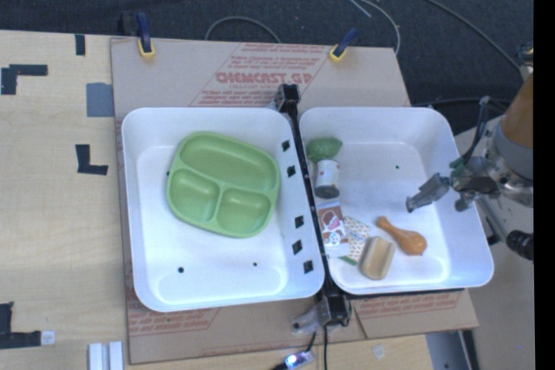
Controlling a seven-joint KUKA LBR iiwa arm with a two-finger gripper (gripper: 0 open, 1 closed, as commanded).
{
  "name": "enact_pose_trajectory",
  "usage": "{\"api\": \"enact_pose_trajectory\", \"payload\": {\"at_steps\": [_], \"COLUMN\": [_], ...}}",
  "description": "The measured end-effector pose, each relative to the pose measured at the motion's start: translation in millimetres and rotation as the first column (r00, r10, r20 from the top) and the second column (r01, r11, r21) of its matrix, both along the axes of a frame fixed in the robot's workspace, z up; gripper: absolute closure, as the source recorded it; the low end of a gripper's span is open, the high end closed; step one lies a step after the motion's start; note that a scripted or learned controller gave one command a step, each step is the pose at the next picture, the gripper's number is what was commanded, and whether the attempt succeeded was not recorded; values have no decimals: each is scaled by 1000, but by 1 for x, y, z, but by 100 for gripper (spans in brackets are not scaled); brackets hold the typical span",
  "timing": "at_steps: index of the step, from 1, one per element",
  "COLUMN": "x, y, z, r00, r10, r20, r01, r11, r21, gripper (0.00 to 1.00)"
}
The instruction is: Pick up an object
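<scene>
The right bin holds a small can with a green lid, a patterned flat packet, a tan bread-like piece and an orange drumstick-shaped toy. My gripper hovers over the right bin's right side, above and to the right of the orange toy. Its fingers stand apart, one grey finger pointing down-left, and nothing is between them. The gripper is open.
In the left bin lies a green divided plate. A black divider with clips runs between the bins. The arm's wrist sits past the right bin's rim. Cables cross the dark floor at the back.
</scene>
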State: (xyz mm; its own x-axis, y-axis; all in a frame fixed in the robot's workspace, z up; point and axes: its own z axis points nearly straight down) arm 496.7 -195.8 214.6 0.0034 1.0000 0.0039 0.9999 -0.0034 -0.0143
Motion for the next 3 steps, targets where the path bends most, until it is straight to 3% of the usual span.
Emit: {"api": "enact_pose_trajectory", "payload": {"at_steps": [1, 3], "x": [3, -6], "y": [0, -8], "z": [7, -97], "r00": [1000, 1000], "r10": [4, 3], "r20": [13, 8], "r01": [-4, -3], "r11": [1000, 1000], "r21": [-3, -3], "gripper": [0, 0]}}
